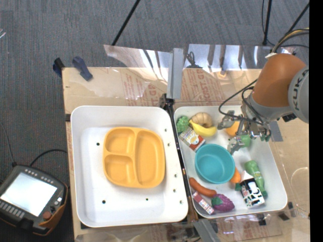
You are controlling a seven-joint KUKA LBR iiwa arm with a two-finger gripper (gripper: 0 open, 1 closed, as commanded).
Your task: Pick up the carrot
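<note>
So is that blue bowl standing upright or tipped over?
Upright. The blue bowl sits in the right bin with its round opening facing up; nothing visible lies inside it.

You are seeing part of "KUKA" lettering on the arm [303, 92]; print on the packets is showing too small to read.

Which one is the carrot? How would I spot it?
Look in the right bin, at the teal bowl in its middle. The carrot peeks out at the bowl's lower right edge, beside a green bottle. It is a small orange, tapered piece.
</note>
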